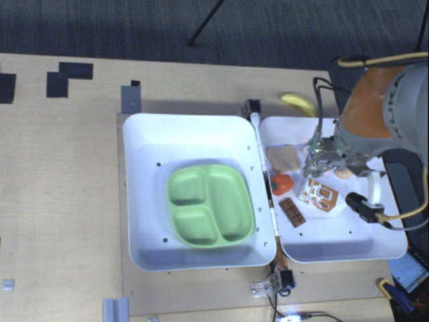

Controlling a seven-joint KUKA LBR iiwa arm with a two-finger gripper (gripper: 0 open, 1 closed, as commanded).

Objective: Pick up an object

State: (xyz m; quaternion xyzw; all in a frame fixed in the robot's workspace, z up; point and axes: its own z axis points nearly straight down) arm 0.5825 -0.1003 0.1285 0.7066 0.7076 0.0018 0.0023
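Camera view | jaws (315, 168) low in right bin (335, 247) | tomato (282, 182) just left | jaw state unclear

Robot lab: bench (60, 180), white bins (144, 153).

On my feed the bench (60, 180) carries two white bins. The left bin (144, 146) holds a green divided tray (209, 204). Black patches (67, 78) mark the bench's far left. Dark carpet (134, 12) lies beyond.

Even overhead light, soft shadows, slightly blurry
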